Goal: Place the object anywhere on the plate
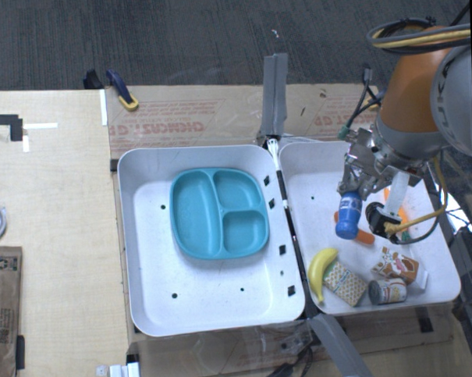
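Observation:
A teal plate (219, 213) with three compartments lies in the left bin (145, 250), with nothing on it. My gripper (357, 180) hangs over the upper middle of the right bin (306, 181). A blue bottle (347, 216) with a pale cap stands or hangs directly under the gripper, its top touching or very near the tip. The gripper body hides the contact, so a hold on the bottle cannot be confirmed.
Along the right bin's front lie a yellow banana (321, 271), a patterned pouch (346, 284), a small can (387, 292) and a printed carton (398, 264). An orange piece (365, 236) lies just right of the bottle. A ridge (277, 198) divides the bins.

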Controlling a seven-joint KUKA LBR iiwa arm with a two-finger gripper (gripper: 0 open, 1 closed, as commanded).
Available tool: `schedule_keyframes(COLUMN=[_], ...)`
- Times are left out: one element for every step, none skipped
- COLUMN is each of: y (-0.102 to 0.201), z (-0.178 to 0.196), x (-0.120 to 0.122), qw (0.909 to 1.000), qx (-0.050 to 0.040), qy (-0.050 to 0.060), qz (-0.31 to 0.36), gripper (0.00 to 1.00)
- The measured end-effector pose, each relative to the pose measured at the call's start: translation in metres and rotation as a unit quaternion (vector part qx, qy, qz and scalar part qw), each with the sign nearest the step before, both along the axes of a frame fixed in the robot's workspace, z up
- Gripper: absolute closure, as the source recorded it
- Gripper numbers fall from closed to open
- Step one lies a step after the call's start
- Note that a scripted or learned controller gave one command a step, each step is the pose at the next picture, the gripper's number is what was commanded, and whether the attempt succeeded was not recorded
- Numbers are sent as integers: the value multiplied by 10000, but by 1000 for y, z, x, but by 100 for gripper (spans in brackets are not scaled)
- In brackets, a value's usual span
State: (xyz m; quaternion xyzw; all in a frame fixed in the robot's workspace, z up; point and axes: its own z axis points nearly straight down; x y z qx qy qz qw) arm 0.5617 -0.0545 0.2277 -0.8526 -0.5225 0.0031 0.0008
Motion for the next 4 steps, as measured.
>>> schedule_keyframes(y=[81, 150, 148, 207], z=[-1, -38, -30, -20], x=[-4, -8, -8, -41], qw=[9996, 10000, 10000, 9964], qx=[4, -3, -14, 3], qy=[2, 6, 24, 0], qz=[286, 36, 35, 843], gripper=[100, 100, 100, 100])
